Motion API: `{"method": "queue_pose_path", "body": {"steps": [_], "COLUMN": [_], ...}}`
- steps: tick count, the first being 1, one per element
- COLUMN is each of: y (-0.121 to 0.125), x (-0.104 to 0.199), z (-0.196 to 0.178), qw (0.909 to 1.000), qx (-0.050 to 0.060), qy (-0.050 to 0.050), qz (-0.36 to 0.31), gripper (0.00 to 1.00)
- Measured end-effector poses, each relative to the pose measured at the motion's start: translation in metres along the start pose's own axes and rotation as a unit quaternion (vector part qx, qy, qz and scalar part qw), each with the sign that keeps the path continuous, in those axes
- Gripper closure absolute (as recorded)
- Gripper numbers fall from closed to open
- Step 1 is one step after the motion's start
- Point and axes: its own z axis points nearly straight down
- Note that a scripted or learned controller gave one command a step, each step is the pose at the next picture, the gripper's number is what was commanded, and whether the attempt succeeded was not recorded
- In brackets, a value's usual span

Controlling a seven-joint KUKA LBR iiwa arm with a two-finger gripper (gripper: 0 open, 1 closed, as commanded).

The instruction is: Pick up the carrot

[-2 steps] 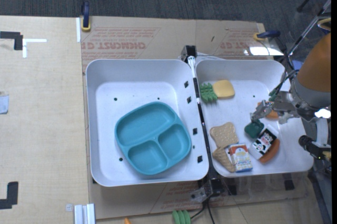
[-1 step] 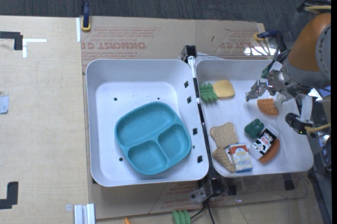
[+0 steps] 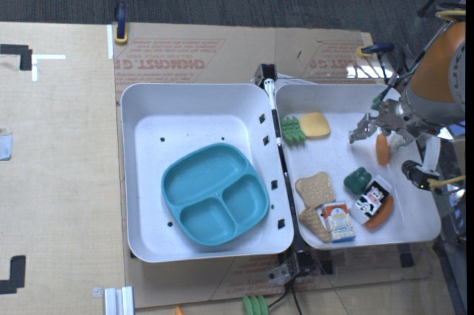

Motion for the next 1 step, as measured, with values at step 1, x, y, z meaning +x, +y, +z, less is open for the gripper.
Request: {"method": "queue_pose_path", "body": {"steps": [1], "y": [0.0054], "x": [0.006], "z": [0.0027], "qw": [0.9893], "qx": [0.002], "qy": [-0.001], "qz": [0.146], "gripper": [0.0]}}
